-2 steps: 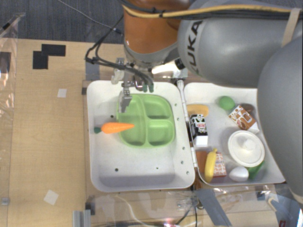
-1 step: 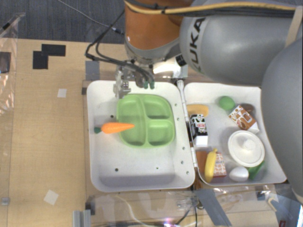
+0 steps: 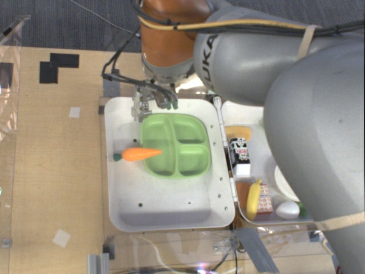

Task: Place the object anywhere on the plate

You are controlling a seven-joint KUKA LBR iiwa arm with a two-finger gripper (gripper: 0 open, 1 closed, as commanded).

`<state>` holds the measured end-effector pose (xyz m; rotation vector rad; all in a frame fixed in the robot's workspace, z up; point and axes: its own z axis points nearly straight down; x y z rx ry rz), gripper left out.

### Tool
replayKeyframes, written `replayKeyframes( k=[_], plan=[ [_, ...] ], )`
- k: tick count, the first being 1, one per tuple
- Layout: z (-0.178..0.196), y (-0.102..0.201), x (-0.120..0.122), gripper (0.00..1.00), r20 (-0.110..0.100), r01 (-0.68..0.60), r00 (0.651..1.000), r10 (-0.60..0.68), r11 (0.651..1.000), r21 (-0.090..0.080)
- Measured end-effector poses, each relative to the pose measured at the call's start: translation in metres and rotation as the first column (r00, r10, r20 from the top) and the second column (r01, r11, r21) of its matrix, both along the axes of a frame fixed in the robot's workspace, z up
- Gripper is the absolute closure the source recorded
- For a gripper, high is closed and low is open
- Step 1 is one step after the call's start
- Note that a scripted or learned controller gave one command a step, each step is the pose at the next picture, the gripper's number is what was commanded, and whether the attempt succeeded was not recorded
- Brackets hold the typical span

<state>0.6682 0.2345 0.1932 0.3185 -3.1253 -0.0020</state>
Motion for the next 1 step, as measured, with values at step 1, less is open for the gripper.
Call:
replayKeyframes(
  k=[1],
  plan=[
    [-0.0490,0.0020,0.0011,1.00,0.008,-0.117,0.993,0.117,0.993,0.002]
  ],
)
